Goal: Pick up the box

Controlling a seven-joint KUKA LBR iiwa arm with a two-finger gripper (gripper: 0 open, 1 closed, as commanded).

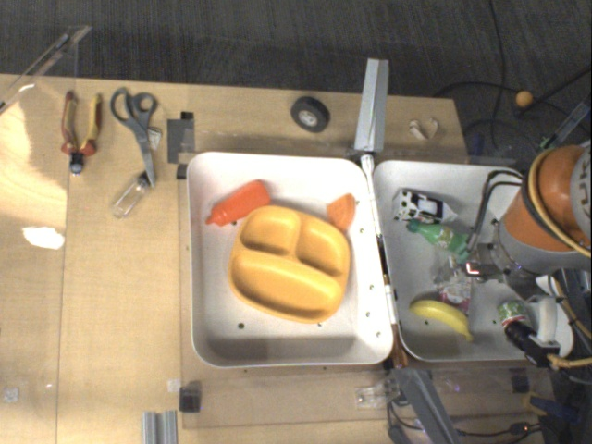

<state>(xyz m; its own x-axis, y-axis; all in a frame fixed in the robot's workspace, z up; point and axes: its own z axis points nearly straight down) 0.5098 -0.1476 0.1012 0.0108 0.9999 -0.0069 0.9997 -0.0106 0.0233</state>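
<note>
The right bin [407,340] holds one box [424,206] in its far-left corner, one banana [442,315] and the gripper [467,268] (spread or pressed together, impossible to tell), the left bin [208,340] one tray [289,262] and two orange pieces [239,202] [342,211].

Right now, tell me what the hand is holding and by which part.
It cannot be told. The hand sits low in the right bin, among small clutter near the banana, and the view is too blurred to show anything gripped.

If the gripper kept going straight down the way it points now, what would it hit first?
Probably the clear crinkled plastic item in the right white bin, directly below the gripper, just above the yellow banana; depth is unclear from this view.
</note>
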